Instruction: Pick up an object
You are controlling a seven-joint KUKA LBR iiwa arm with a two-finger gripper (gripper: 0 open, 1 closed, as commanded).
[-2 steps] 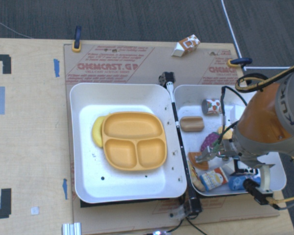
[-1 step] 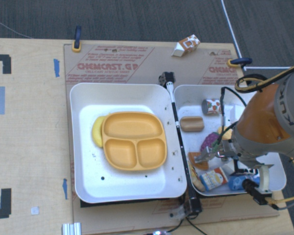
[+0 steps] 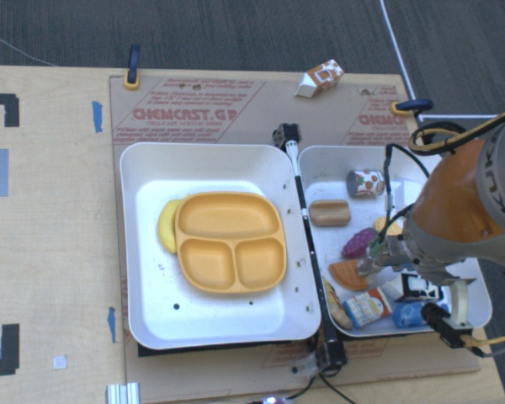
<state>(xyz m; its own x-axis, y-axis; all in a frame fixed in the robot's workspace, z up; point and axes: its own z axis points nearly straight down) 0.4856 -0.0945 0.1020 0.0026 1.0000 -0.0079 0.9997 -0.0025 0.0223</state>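
The bench is pale wood, with a printed cardboard sheet laid across it under 2 white bins; the left bin and the right bin sit side by side, their rims touching along the middle. The arm, grey with its orange band, reaches in from the right and hangs over the right bin's right half; the gripper is low over the clutter there, and whether it is wide, narrow or holding anything cannot be told. In the left bin lies an orange divided tray with 3 compartments; a yellow banana-like piece pokes out from under its left edge. In the right bin lie a brown bun-shaped object, a small printed can near the far wall, a purple object just beside the gripper, an orange piece below it, a small pale packet and a blue item by the near wall. A small carton lies on the cardboard beyond the bins.
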